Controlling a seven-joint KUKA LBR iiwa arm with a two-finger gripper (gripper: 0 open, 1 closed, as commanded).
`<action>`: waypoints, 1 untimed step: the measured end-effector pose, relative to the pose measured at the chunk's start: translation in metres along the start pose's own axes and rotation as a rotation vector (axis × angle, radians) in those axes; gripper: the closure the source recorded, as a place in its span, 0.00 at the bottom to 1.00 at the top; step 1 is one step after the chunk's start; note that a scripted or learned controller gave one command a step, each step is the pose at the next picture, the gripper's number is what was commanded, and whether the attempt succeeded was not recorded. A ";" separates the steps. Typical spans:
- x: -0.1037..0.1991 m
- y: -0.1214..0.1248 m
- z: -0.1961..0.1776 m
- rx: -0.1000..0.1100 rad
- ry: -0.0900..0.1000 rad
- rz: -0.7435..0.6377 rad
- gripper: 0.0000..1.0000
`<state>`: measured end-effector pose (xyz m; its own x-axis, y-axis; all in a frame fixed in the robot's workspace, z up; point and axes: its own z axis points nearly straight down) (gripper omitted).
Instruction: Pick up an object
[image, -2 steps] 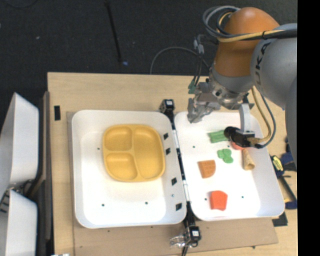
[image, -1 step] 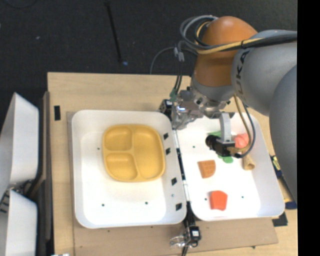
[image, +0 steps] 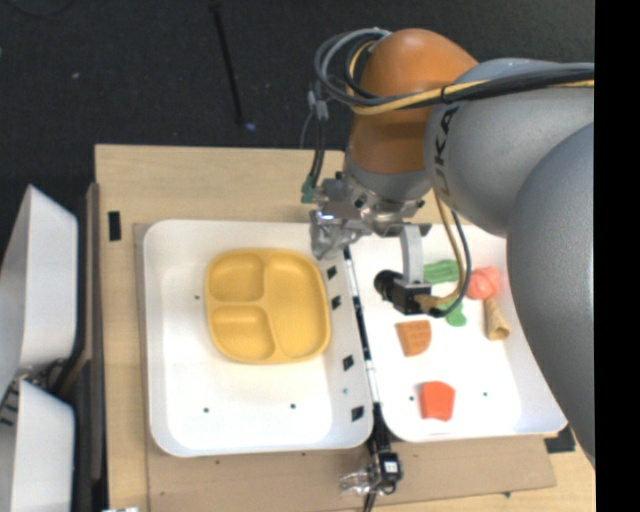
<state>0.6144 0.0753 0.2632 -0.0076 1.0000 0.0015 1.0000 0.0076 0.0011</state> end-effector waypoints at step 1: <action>-0.003 0.000 0.000 0.000 -0.001 0.005 0.00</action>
